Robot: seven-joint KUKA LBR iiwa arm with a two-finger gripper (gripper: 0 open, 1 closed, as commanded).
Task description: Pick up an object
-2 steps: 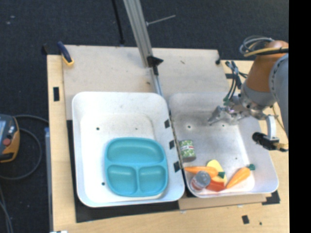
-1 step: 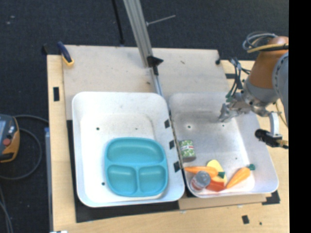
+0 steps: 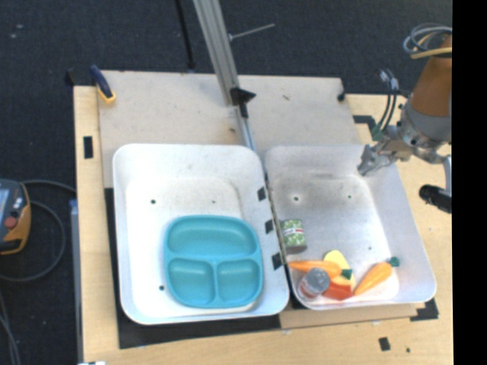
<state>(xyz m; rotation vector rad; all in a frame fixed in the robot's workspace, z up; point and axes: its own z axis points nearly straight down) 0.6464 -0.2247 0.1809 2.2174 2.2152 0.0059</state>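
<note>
The gripper [image 3: 370, 160] hangs over the far right rim of the right bin [image 3: 327, 188], with nothing visible between its fingers. Several small objects lie at that bin's near end: a green and white box [image 3: 293, 234], a round grey-red can [image 3: 314, 282], a yellow piece [image 3: 335, 263], a red piece [image 3: 341, 290] and two carrots [image 3: 374, 277]. All of these lie well below the gripper in the view, apart from it. The left bin [image 3: 152, 173] holds a blue divided tray [image 3: 213, 261].
A slanted metal post [image 3: 221, 48] rises behind the bins, ending near the gap between them. A blue and yellow tool [image 3: 101, 84] lies at the bench's far left corner. Cables [image 3: 422, 40] hang near the arm's orange band at the right.
</note>
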